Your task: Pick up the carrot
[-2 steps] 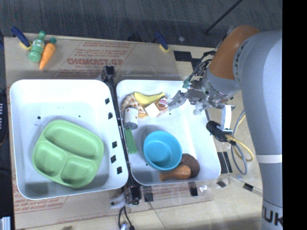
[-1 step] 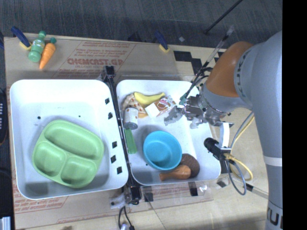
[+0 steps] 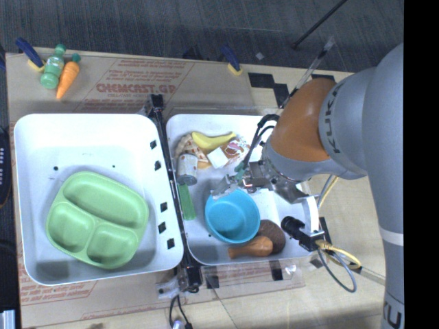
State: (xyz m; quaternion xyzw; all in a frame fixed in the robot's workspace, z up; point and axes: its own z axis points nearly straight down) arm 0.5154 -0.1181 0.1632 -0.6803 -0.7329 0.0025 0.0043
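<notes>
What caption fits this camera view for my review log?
Arm's hand over right bin above blue bowl; carrot lies outside on the bench, green tray in left bin.

Dark grey carpet-like floor (image 3: 171, 12) across the top, fine ribbed texture. A thin dark rod (image 3: 333, 12) runs diagonally over it at upper right. Bench top (image 3: 130, 84) is brown cardboard-like sheet with red printed lettering, partly readable, held at the far edge by blue clamps (image 3: 232, 59) and (image 3: 29, 52). Black-and-white checker marker (image 3: 267, 84) on the sheet's upper right. Lighting even, soft, with faint shadows.
</notes>
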